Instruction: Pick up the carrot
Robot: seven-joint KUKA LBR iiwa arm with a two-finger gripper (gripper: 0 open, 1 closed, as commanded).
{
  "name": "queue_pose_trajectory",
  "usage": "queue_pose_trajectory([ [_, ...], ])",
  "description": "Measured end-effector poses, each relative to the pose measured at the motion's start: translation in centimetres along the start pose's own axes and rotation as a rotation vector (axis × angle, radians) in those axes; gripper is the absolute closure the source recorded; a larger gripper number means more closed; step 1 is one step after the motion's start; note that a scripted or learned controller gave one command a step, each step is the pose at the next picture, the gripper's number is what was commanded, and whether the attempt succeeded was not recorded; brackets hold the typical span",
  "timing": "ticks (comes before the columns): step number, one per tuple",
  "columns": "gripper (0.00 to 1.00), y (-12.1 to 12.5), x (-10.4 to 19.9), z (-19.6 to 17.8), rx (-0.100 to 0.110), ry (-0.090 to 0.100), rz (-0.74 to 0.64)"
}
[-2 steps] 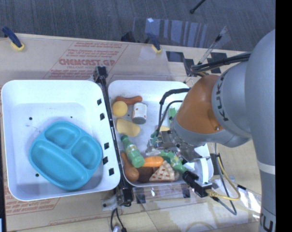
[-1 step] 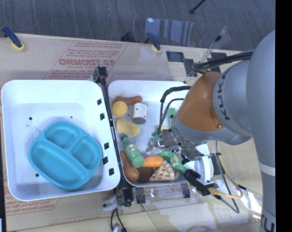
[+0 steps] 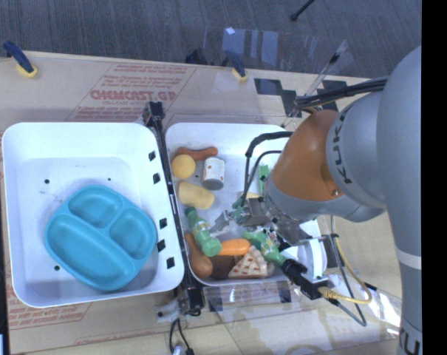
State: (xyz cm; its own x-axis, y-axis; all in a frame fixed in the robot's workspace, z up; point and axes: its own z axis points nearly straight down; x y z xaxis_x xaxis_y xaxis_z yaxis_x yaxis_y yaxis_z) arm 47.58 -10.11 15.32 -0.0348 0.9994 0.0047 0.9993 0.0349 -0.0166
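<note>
Dark grey carpet floor [image 3: 134, 13], cardboard-covered bench [image 3: 120, 87], blue clamps [image 3: 20, 59] at its edge

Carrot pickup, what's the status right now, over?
Gripper low in right bin, fingers unclear. Carrot lying loose, not held. Green bottle and pizza slice crowd it.

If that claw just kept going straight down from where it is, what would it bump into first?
Probably the carrot, lying just below the gripper among the toy food in the right bin. Depth is hard to judge from this slanted view, so the green bottle beside it might be touched first.
</note>
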Motion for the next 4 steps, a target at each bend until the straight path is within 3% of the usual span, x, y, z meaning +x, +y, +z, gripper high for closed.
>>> queue_pose_trajectory([
  [1, 0.00, 0.3, -3.2, 5.8, -0.016, 0.001, -0.138],
  [2, 1.00, 0.7, -3.1, 4.5, -0.023, 0.001, -0.147],
  [3, 1.00, 3.2, 3.9, -4.0, -0.013, -0.001, 0.034],
  [4, 1.00, -0.1, -3.5, -4.2, -0.008, -0.007, -0.349],
])
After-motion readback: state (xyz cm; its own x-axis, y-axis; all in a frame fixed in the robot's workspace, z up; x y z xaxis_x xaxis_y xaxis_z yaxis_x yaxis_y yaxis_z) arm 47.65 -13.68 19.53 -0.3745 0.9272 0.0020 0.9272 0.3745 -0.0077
